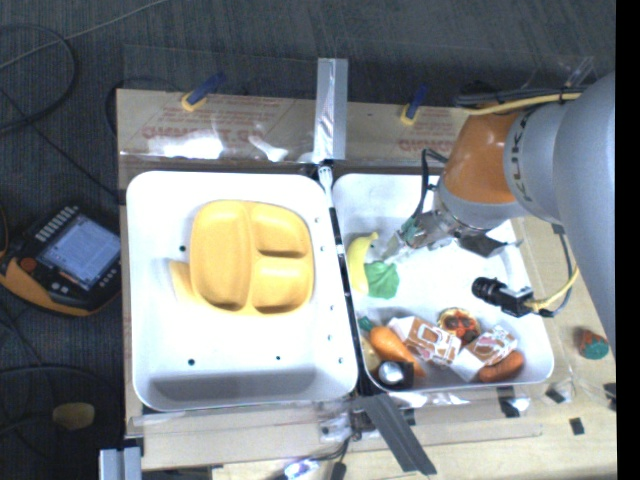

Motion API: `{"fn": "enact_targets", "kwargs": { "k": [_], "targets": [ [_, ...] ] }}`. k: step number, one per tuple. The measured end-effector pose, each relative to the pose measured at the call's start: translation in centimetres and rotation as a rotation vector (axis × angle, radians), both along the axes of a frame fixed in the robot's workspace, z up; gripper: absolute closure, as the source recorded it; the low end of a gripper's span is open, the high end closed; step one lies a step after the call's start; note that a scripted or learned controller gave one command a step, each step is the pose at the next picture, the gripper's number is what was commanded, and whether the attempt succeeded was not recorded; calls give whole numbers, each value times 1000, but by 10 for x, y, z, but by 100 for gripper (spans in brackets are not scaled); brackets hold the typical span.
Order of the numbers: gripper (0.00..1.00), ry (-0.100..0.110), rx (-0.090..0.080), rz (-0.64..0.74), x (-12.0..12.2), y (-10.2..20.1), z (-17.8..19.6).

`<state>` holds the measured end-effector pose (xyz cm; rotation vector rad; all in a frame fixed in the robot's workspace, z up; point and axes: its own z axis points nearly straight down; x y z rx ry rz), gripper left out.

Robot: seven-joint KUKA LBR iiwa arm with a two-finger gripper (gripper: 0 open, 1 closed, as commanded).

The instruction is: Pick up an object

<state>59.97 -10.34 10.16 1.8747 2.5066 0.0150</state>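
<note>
Two bins (240, 378): seen side by side.
End effector (392, 252): lowered onto green object (382, 279); grip state cannot be told.
Yellow tray (250, 256): left bin.

No readable text; faint red print on cardboard (230, 128) behind bins too blurred to make out.

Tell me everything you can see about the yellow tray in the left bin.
The yellow tray is a glossy, plastic-looking dish with rounded corners, moulded into compartments: one long section on its left and two smaller ones on its right, split by raised ridges. It lies face up, slightly tilted, on the floor of the left bin, towards the back and nearer the centre divider. A paler yellow edge peeks out under its left side. Nothing rests in it, and the arm is away over the other bin.
</note>
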Motion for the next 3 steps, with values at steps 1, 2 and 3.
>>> {"fn": "enact_targets", "kwargs": {
  "k": [1,2,3],
  "targets": [
    [0,0,0,0,0,0,0],
    [0,-3,3,-72,-10,-1,-9],
    [0,-4,-5,-71,-31,-1,-9]
  ]
}}
